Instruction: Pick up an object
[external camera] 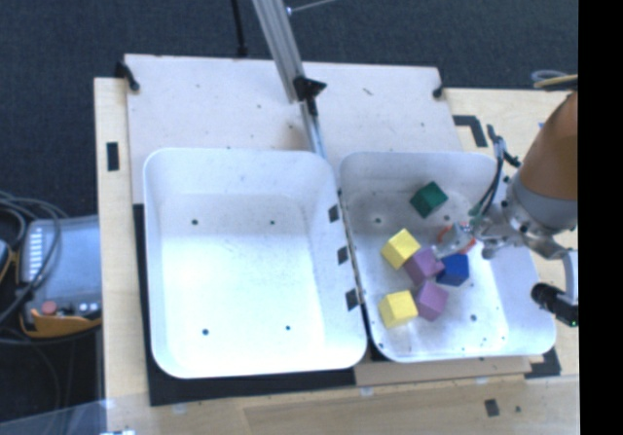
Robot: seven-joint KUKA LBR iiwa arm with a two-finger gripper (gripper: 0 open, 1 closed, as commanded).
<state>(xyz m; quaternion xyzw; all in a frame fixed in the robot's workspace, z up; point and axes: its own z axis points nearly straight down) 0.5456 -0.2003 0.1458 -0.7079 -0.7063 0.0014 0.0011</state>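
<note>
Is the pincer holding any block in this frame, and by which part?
Cannot be told. The pincer sits low over the blue block in the right bin, but no grip is visible.

From my station I can read no text, label, brand, number or sign anywhere in this view. The coloured blocks in the right bin (506,326) show plain faces, both bin walls are bare white, and the black marks on the bench (112,229) are just tape shapes. The device (58,272) at the left edge is too small and blurred to read.
</note>
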